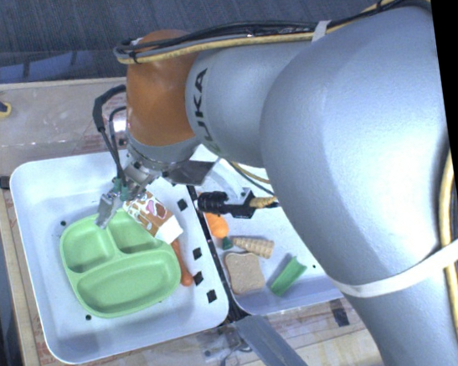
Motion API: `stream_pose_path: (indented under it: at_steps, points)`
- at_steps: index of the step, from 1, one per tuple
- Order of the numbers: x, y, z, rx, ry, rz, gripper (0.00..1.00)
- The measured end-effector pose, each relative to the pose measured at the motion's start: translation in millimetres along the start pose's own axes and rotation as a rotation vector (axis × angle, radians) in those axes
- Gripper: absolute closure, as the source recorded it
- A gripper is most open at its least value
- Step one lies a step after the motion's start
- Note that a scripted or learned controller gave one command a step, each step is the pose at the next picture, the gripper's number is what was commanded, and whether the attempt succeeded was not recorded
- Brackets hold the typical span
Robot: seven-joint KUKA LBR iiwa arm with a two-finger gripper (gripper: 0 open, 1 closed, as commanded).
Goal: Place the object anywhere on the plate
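A green divided plate (119, 269) lies in the left bin (39, 247). My gripper (112, 204) hangs low over the plate's upper right corner, below the orange wrist band. A small brown-and-white patterned packet (151, 216) rests tilted on the plate's right rim, just right of the gripper and touching or nearly touching it. I cannot make out whether the packet is held. The big grey arm hides much of the right bin.
A thin orange-red stick (185, 272) lies between the plate and the left bin's right wall. The right bin (312, 293) holds an orange piece (216, 224), a waffle cone (251, 246), a bread slice (243, 274) and a green block (286, 275).
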State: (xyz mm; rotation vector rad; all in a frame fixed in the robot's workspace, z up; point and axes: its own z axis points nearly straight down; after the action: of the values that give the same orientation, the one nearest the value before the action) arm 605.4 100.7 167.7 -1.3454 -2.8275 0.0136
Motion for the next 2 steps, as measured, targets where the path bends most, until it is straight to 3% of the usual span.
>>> stream_pose_path:
  at_steps: [1,2]
  points:
    - [-1.1,0.1,-7.6,0.004,0.001,-0.002,1.0]
    - [-1.0,0.2,-7.6,0.004,0.001,-0.002,0.0]
